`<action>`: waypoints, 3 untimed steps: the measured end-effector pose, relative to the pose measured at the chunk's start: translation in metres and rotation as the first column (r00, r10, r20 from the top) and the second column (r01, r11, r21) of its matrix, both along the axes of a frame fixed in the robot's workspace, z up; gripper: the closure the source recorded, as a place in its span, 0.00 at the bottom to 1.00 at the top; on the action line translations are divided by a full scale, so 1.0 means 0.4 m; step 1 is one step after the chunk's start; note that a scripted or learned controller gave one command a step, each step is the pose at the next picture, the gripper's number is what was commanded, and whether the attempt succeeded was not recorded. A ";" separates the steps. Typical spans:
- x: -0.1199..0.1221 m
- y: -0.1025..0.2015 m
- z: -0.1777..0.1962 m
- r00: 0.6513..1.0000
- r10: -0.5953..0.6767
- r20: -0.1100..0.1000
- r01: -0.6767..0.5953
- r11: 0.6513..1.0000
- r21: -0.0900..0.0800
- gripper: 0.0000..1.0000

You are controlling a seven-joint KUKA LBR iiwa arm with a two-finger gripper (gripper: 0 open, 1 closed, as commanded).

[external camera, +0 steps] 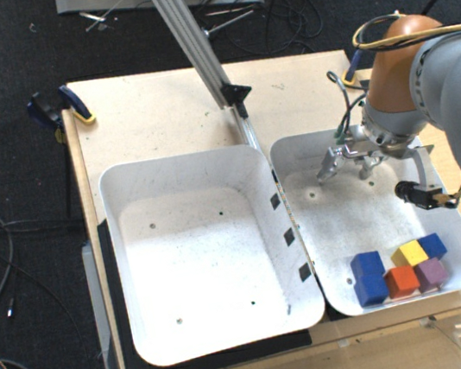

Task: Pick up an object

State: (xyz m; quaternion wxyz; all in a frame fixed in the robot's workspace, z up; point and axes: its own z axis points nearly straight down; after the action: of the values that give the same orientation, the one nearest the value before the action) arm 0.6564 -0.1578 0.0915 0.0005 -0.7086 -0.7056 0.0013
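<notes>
Looking down at the table (159, 121), what do you see, Ben?

**Ben:** Two white bins sit side by side. The right bin (333, 223) has all the blocks. They are bunched in its near corner: a blue block (369, 277), an orange block (402, 281), a yellow block (412, 253), a purple block (432, 273), and a small blue block (432, 244) behind the others.

**Mia:** Why are they so close together?

**Ben:** I think the bin floor curves up at the edges, so the blocks end up resting against the wall there and touching each other.

**Mia:** Where is the gripper (348, 162)?

**Ben:** It hangs over the far part of the right bin, well apart from the blocks. The jaws look spread apart, and nothing is between them.

**Mia:** So nothing is picked up yet?

**Ben:** Right. My guess is it stays up and open so it can come down around a block.

**Mia:** Which block is easiest?

**Ben:** Maybe the big blue block. It stands on the left end of the bunch, so one side is free. The others are squeezed in, and the bin wall is just beside them, so the jaws could bump it.

**Mia:** And the left bin (197, 246)?

**Ben:** It sits just beside the right one, maybe as a place to drop things.
</notes>
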 end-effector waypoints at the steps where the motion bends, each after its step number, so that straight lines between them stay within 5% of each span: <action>1: 0.051 0.123 0.029 1.000 0.011 0.006 -0.011 1.000 0.002 0.00; 2: -0.198 0.120 0.009 1.000 0.002 -0.001 -0.002 1.000 0.002 0.00; 3: -0.117 -0.053 0.011 1.000 0.000 0.006 0.000 1.000 -0.003 0.00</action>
State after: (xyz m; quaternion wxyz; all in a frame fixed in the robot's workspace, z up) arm 0.6098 -0.1791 0.0960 -0.0028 -0.7086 -0.7056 0.0001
